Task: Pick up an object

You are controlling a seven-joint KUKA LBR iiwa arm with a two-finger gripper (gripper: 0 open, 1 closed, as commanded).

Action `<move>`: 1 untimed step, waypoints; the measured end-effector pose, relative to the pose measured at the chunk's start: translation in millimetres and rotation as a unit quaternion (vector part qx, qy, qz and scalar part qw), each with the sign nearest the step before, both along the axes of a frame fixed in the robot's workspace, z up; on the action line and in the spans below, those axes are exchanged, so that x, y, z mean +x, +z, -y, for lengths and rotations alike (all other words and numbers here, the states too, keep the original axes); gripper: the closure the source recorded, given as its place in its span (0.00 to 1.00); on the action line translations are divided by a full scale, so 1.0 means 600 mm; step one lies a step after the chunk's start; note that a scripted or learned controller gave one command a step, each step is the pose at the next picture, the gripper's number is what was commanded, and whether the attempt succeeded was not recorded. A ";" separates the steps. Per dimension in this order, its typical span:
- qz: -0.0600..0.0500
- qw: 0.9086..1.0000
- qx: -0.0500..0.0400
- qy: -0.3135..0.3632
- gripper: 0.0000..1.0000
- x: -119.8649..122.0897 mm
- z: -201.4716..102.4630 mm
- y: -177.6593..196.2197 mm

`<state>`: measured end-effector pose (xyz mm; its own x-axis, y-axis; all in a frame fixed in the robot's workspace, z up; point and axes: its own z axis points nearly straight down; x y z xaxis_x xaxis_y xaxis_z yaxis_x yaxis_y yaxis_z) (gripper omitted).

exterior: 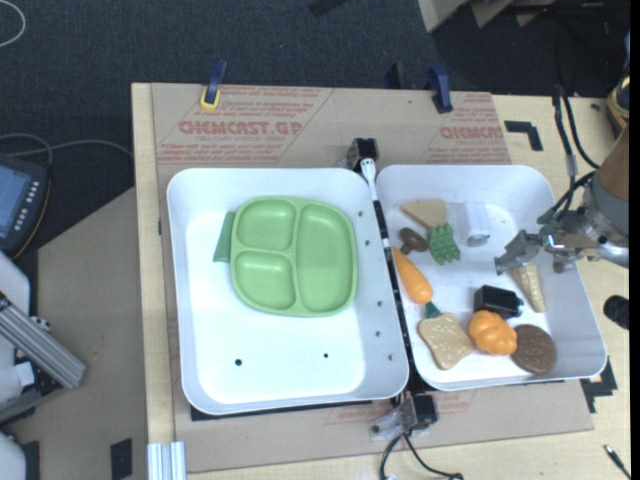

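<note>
My gripper (530,252) hangs over the right side of the right bin (572,320), open, with nothing between its fingers. Just below it lie a cream cone-shaped piece (531,289) and a black block (497,300). Further left in the same bin are an orange carrot (412,276), a green broccoli-like toy (443,243), a brown mushroom-like piece (411,238), a tan wedge (425,213) and a clear plastic piece (472,219). Along the front edge sit a toast slice (446,340), an orange fruit (491,332) and a brown round cookie (535,349).
The left bin (200,308) holds a green three-compartment plate (295,256). A black divider strip (385,268) runs between the two bins. The arm enters from the right edge. Cables hang at the upper right.
</note>
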<state>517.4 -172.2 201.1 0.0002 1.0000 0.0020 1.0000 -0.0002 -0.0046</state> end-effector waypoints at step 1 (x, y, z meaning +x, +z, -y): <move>-0.001 1.000 0.000 0.000 0.00 0.006 -0.012 -0.077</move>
